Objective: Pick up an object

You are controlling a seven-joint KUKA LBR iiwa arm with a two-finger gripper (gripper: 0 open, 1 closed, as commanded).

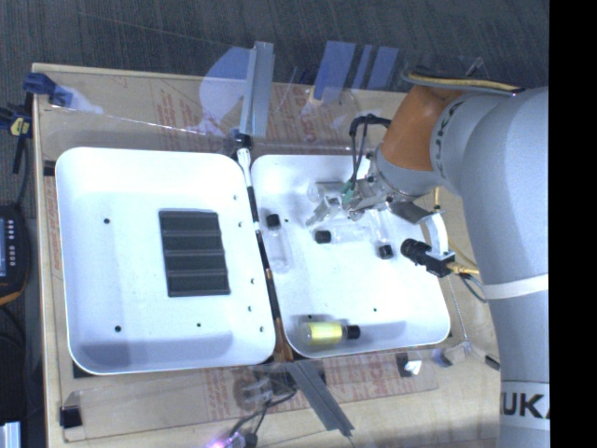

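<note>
Two white bins side by side on desk [56,91]. Left bin [84,185] holds one dark ribbed slab [194,252], flat, mid-floor, bare floor all round.

Right bin [424,320] holds one yellow bottle [326,331] with black cap, lying along near wall; three small black bits scattered mid-floor; clear plastic pieces under claw.

Claw [350,203] low over right bin's far part, amid clear clutter; grip state: cannot tell. Arm [485,166] covers bin's right rim.

Two white bins [149,161], one dark ridged block [194,252], one yellow bottle [325,331].
</note>
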